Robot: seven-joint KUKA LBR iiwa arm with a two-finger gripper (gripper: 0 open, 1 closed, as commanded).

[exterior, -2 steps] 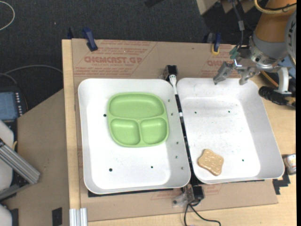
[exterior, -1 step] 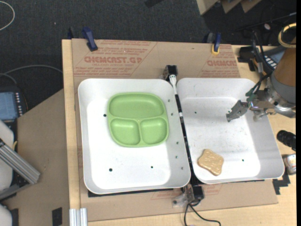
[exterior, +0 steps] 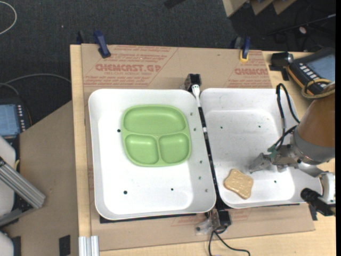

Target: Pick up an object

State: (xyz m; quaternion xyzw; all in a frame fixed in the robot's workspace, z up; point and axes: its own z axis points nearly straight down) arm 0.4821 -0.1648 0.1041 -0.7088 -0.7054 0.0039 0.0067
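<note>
A tan, toast-shaped piece lies flat near the front edge of the right bin. My gripper hangs low over the same bin, just right of and slightly behind the piece, and nothing shows in its grasp. The arm comes in from the right, its orange band above the wrist.
A green divided plate sits in the left bin, toward the back. A black clamp stands at the back where the two bins meet. Cables and a device lie at the bench's far right corner.
</note>
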